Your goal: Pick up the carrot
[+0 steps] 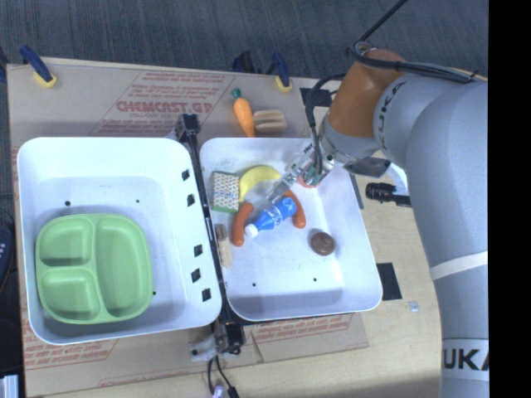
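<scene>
Lying on the tabletop just behind the right bin [357, 222], beside a bun [270, 121], the carrot [243, 116] is pointing its long axis toward the bin. The gripper [305, 175] is hanging inside that bin, so the carrot is sitting up and left of it, beyond the rim. Whether the jaws are released or clenched cannot be told.

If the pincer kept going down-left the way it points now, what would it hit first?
Most likely the blue bottle lying just beyond the pincer, with the yellow banana close beside that line. Depth is unclear from above. The carrot lies outside the right bin, off that path.
</scene>
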Tool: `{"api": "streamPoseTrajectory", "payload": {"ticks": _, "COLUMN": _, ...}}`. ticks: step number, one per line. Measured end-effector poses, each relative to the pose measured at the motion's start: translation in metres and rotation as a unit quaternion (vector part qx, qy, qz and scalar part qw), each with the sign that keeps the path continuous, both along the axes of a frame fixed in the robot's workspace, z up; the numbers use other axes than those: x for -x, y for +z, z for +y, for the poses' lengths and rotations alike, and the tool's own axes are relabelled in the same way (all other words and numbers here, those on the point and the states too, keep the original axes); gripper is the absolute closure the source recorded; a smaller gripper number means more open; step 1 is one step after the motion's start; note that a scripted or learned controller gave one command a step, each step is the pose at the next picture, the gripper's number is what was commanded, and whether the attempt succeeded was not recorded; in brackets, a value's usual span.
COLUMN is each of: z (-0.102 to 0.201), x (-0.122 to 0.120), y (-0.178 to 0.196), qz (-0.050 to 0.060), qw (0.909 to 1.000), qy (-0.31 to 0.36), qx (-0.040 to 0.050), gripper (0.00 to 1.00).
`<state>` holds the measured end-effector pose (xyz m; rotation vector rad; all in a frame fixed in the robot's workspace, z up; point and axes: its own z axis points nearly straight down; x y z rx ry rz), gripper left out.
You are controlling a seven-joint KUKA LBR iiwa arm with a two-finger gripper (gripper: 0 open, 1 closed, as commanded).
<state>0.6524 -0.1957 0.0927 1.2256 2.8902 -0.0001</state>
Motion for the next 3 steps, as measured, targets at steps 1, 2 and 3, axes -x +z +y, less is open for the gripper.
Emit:
{"api": "streamPoseTrajectory", "payload": {"ticks": 1, "z": 0.009, "x": 0.008, "y": -0.001, "qz": 0.003, "qw": 0.9987, "qy": -0.052, "qx": -0.0006, "gripper": 0.0}}
{"api": "streamPoseTrajectory", "payload": {"ticks": 2, "z": 0.049, "x": -0.001, "y": -0.001, "qz": 0.003, "qw": 0.9958, "qy": -0.092, "qx": -0.0004, "gripper": 0.0}}
{"api": "streamPoseTrajectory", "payload": {"ticks": 3, "z": -0.014, "x": -0.004, "y": -0.001, "qz": 0.003, "qw": 0.9996, "qy": 0.028, "qx": -0.0005, "gripper": 0.0}}
